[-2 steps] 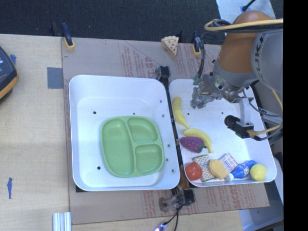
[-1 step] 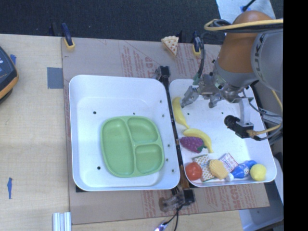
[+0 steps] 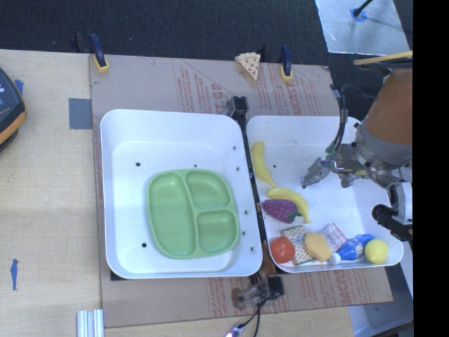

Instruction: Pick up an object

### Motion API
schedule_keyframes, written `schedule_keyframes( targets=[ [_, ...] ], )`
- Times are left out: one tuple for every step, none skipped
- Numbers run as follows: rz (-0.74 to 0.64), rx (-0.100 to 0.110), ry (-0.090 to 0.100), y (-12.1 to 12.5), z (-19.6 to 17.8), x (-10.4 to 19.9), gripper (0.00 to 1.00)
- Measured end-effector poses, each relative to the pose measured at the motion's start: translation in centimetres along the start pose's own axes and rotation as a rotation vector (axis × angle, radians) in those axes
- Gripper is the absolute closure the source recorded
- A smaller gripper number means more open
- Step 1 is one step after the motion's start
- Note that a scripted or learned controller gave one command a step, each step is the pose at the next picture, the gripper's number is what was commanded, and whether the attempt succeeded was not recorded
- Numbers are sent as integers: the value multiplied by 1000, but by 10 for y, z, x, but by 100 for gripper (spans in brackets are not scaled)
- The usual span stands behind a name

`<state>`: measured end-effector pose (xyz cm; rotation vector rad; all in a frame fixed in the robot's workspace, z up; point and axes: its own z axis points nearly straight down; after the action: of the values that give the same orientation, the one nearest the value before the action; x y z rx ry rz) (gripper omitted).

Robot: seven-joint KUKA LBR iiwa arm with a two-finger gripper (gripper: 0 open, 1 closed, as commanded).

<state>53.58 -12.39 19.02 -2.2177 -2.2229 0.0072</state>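
In the right bin (image 3: 280,128) we see the things to pick from: a pale banana (image 3: 260,163) along its left wall, a brighter yellow banana (image 3: 292,198) just below it, and a bunch of purple grapes (image 3: 280,210) touching that second banana. Along the near wall lie a red tomato (image 3: 282,249), a small checked packet (image 3: 297,239), a yellow-orange piece of toy food (image 3: 317,246), a blue and white item (image 3: 353,247) and a lemon (image 3: 377,251). Above the bare middle of this bin we find the gripper (image 3: 324,169), holding nothing, though we cannot tell how wide it stands. The left bin (image 3: 119,188) carries a green divided plate (image 3: 191,213). Beyond the bins, a toy pizza slice (image 3: 248,64) lies on the worktop (image 3: 42,188).
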Motion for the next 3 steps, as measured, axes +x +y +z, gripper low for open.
schedule_keyframes(
  targets=[
    [-3,2,2,3,67,31,0],
    [-1,-1,2,84,98,26,0],
    [-1,1,1,-8,99,-26,0]
  ],
)
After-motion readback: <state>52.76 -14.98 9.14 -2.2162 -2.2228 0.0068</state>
